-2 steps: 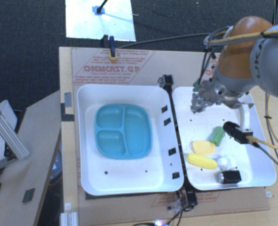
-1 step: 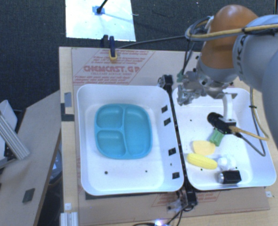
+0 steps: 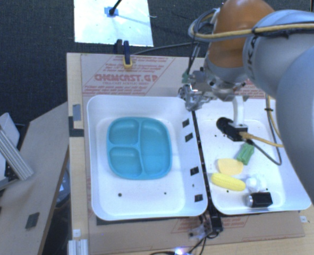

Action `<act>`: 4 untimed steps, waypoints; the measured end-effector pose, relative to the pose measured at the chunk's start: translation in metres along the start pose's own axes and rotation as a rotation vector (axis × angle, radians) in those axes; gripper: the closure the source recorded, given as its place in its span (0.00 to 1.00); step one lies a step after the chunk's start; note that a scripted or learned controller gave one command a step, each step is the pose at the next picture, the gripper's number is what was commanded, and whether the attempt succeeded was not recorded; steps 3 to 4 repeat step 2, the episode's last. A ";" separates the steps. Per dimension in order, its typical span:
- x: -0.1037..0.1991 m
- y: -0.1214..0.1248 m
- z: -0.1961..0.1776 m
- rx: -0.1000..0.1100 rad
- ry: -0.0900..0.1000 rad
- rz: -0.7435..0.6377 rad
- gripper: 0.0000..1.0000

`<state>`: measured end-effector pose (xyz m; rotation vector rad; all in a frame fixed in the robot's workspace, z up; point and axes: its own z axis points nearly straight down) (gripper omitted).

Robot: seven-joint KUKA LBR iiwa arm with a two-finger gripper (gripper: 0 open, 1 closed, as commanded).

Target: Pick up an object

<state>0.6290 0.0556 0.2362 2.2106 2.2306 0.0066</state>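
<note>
Gripper (image 3: 191, 99): up over the far rim where the two bins meet, just past the blue plate's (image 3: 139, 147) far right corner. Open or closed, I cannot tell.
Blue plate: flat in the left bin (image 3: 101, 195).
Green block (image 3: 246, 154): right of the blue plate, in the right bin (image 3: 290, 193).
Pale yellow lump (image 3: 230, 167), yellow banana (image 3: 228, 182): side by side, right of the blue plate's near corner.
White ball (image 3: 252, 183), black tube (image 3: 260, 199): farther right of the blue plate.

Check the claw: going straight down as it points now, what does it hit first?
Probably the rim between the left bin and the right bin, near its far end. The claw hangs over that seam; the blue plate lies off its line. Depth is unclear from this slant.
</note>
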 end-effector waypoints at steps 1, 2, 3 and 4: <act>0.049 0.027 -0.003 0.000 0.000 0.000 1.00; 0.045 0.026 -0.003 0.001 -0.002 0.003 0.00; 0.045 0.026 -0.003 0.001 -0.002 0.003 0.00; 0.045 0.026 -0.003 0.001 -0.002 0.003 0.00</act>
